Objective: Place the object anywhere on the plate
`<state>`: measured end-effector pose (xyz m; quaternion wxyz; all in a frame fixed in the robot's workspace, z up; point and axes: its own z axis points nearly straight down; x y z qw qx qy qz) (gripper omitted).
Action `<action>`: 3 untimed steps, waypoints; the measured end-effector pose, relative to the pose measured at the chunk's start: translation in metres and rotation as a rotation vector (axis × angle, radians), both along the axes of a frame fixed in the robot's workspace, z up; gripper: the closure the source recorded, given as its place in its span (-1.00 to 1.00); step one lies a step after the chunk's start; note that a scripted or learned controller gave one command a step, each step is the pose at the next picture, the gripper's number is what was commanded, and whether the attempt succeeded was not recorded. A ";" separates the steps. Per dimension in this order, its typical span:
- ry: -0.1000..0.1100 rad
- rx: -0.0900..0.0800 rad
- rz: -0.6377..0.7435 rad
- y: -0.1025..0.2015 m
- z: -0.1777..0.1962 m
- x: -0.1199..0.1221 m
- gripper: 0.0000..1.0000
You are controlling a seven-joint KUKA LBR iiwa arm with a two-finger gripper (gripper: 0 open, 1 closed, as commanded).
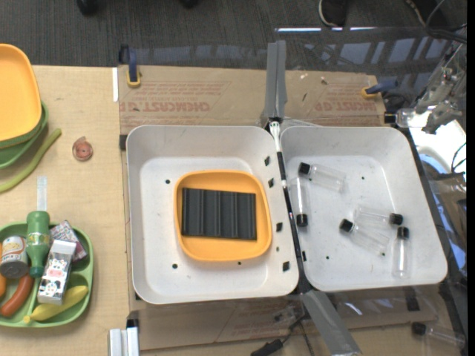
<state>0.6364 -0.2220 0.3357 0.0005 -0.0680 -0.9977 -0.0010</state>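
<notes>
An orange plate [223,252] with rounded corners lies in the middle of the left bin [148,199]. A dark grey ribbed rectangular object [219,213] rests flat on the plate and covers most of its centre. The right bin [415,273] holds several clear vials with black caps. One vial [324,175] lies near the bin's upper left, and another [298,199] lies along its left wall. A further pair [371,227] is in the middle, with one upright-lying vial [401,252] to the right.
On the wooden bench to the left stand a green tray [78,302] of toy food and stacked yellow and green plates [15,102]. A small pink item [82,150] lies between them. Cardboard [193,99] lies behind the bins. Metal gear [434,102] crowds the upper right.
</notes>
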 end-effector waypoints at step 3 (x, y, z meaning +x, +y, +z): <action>-0.006 0.000 0.755 0.000 0.104 0.025 1.00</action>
